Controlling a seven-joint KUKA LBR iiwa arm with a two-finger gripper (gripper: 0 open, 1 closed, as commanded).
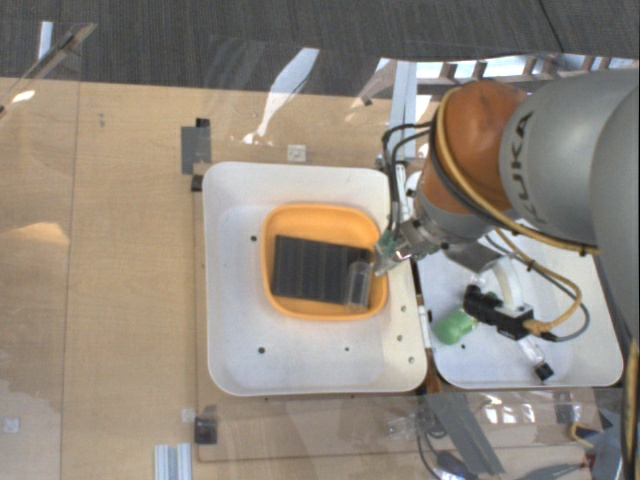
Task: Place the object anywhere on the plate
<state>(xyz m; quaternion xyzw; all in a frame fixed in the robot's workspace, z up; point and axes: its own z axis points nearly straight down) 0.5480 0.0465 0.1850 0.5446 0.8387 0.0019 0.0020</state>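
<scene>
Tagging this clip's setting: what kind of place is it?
Probably a robotics lab workcell: a KUKA arm over a wooden bench with two white bins, an orange plate in one, and grey office-type carpet beyond.

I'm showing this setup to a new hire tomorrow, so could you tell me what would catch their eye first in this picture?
First the big grey arm with its orange band, reaching in from the right across the top of the right bin. Next the orange plate in the middle of the left bin, with a dark ribbed block lying on it and the gripper at the block's right end. A small green object sits in the right bin.
</scene>
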